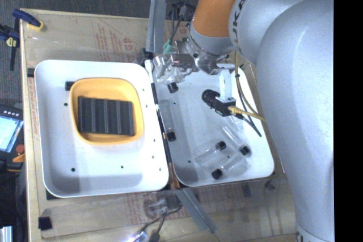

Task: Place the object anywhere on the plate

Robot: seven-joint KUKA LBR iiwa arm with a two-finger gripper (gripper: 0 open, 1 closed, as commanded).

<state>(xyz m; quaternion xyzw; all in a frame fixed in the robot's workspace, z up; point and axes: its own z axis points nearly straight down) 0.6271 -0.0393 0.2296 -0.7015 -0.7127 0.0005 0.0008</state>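
Note:
A yellow plate (105, 108) with a dark ribbed centre lies in the left bin (57, 173). Several clear tubes with black caps (222, 156) lie in the near right corner of the right bin (187, 122). Another clear tube (166, 119) rests along that bin's left wall, its black cap toward me. My gripper (168, 75) hangs over the far left corner of the right bin, just right of the divider between the bins. It is well away from the tubes in the corner and to the right of the plate.
The grey arm and its orange band (218, 5) cover the far right of the right bin. A black fitting with a yellow cable (218, 102) hangs below the wrist over the bin's middle. Clamps and a screen sit at the bench's left edge.

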